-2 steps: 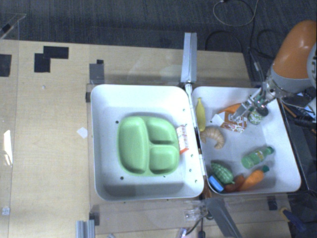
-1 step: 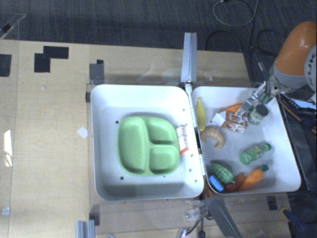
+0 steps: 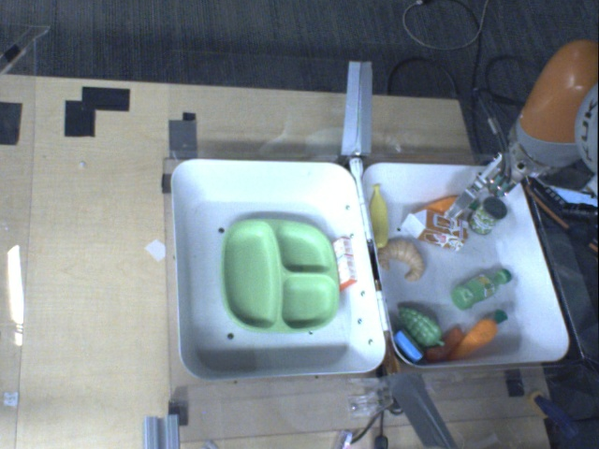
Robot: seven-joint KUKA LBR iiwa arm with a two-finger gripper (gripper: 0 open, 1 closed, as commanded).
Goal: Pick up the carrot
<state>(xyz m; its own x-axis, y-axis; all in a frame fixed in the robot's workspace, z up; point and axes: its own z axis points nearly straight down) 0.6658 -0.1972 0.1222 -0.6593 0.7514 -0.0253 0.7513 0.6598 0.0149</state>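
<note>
At lower right of the frame, one carrot lies in the right bin, beside one green bottle, one croissant and one banana; the left bin holds one green tray; whether the claw at upper right is open, I cannot tell.

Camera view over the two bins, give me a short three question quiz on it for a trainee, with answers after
1. True or false: the carrot lies in the right bin.
2. What sits in the left bin? A) green divided plate B) croissant C) green bottle
3. Fill in: the gripper is above the ____ end of the right bin.

Key: 1 true. 2 A, the green divided plate. 3 far; the carrot lies at the near end.
</note>
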